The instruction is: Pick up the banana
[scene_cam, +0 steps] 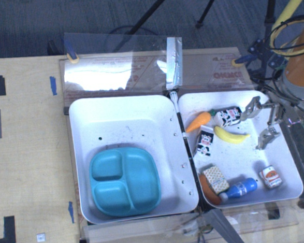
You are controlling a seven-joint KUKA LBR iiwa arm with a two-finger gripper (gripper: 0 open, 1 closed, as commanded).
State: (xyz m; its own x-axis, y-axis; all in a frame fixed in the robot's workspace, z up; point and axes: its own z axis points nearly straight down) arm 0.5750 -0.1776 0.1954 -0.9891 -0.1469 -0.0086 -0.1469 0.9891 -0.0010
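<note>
A: Where's your banana?

B: Right bin, upper middle. It lies flat on the white floor, just under the cow-print carton and right of the carrot. A second cow-print carton sits close on its left.

A: And the pincer?

B: Upper right of that bin, arm coming in from the frame's right. Two metal fingers show well apart, one near the bin's top edge, one lower. Read it as wide, nothing between them.

A: So which way do you go?

B: Left. The banana sits just left of the pincer, near the level of the gap between the fingers. A short reach, I'd judge, plus a drop.

A: Long axis?

B: Runs roughly left-right across the frame, tilted a touch, left end higher, right end lower. The curve bows downward. The right tip points toward the lower finger.

A: Anything to mind?

B: You'd likely want the fingers straddling the short width, so closing across frame-vertical. The upper carton crowds the top side; the lower side looks free.
</note>
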